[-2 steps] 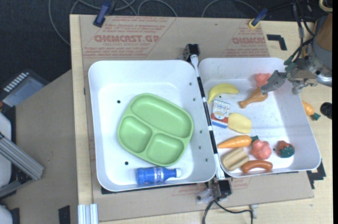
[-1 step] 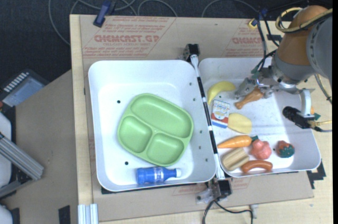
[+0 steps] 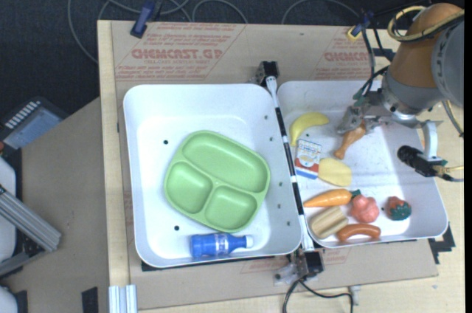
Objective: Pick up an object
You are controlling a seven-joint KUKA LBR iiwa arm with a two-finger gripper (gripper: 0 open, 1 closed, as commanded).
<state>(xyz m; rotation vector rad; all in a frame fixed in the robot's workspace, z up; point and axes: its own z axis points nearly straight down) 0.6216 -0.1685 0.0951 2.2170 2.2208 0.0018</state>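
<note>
Jaws (image 3: 359, 121) at the right bin's (image 3: 424, 230) twelve o'clock, closed around an orange drumstick-shaped toy (image 3: 349, 141) hanging below them, banana (image 3: 307, 125) at its nine o'clock, green divided tray (image 3: 215, 179) in the left bin (image 3: 140, 156)

Both white bins (image 3: 147, 156) look like smooth plastic with a slight sheen, and the green divided tray (image 3: 215, 179) is the same deal, a bit glossier along its ridges. The blue bottle (image 3: 215, 245) reads as shiny plastic too. The toy foods, like the banana (image 3: 307, 125) and carrot (image 3: 327, 198), seem smooth and kinda matt. The tabletop (image 3: 221, 53) has a flat, papery brown covering with red print. The arm's orange band (image 3: 420, 57) is glossy.
</note>
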